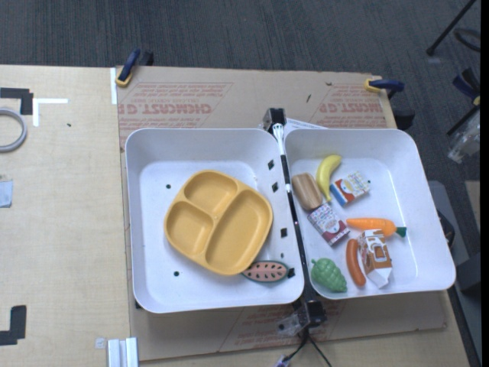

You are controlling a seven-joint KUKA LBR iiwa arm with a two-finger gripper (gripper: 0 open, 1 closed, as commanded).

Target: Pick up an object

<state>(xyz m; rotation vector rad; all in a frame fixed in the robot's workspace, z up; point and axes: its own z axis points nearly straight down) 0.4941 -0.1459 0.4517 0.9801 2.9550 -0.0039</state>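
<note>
The right bin holds several toy foods. A yellow banana lies near its back, with a tan bread piece to its left and a small white and red carton to its right. A dark red packet lies in the middle, an orange carrot beside it. A red sausage, a white and orange carton and green grapes lie at the front. The left bin holds a yellow divided plate and a watermelon slice.
Both bins rest on a cardboard sheet held by blue clamps on a wooden bench. A black clip joins the bins at the back. A cable runs off the front edge.
</note>
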